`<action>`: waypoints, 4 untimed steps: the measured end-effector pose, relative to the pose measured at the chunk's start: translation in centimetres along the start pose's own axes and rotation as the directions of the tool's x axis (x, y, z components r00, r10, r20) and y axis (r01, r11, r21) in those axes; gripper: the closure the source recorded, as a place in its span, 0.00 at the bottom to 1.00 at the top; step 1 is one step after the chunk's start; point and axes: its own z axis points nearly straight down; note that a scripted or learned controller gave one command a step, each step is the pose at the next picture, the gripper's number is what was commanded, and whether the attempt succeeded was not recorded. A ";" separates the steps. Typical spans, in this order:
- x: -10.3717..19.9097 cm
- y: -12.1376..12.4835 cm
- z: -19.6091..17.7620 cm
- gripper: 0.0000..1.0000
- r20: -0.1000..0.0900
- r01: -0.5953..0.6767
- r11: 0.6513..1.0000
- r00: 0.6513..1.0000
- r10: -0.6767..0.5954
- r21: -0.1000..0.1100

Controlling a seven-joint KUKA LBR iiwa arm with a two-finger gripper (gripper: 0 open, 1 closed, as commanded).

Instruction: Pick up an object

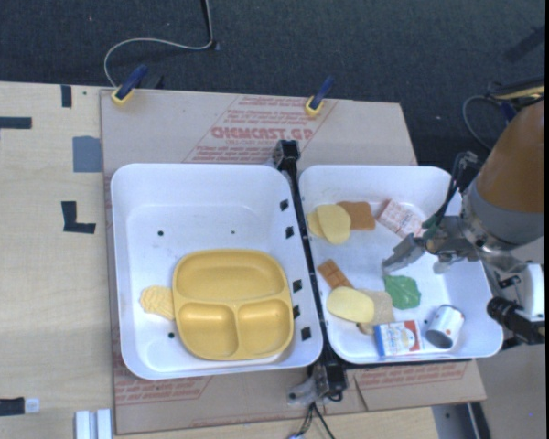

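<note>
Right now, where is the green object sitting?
The green object lies in the right bin, toward its lower middle, just below the gripper, with a small metal can to its lower right.

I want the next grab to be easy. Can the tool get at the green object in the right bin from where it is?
Probably yes. The tool hangs just above the green object, whose top lies uncovered; the yellow piece sits beside it, not over it.
</note>
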 end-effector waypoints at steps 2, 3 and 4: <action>-3.9 1.6 13.9 0.00 -0.002 -0.001 1.000 1.000 0.001 0.004; -0.2 8.3 12.1 0.00 0.000 0.005 1.000 1.000 -0.005 -0.005; -4.3 3.7 14.7 0.00 0.001 -0.001 1.000 1.000 0.001 -0.009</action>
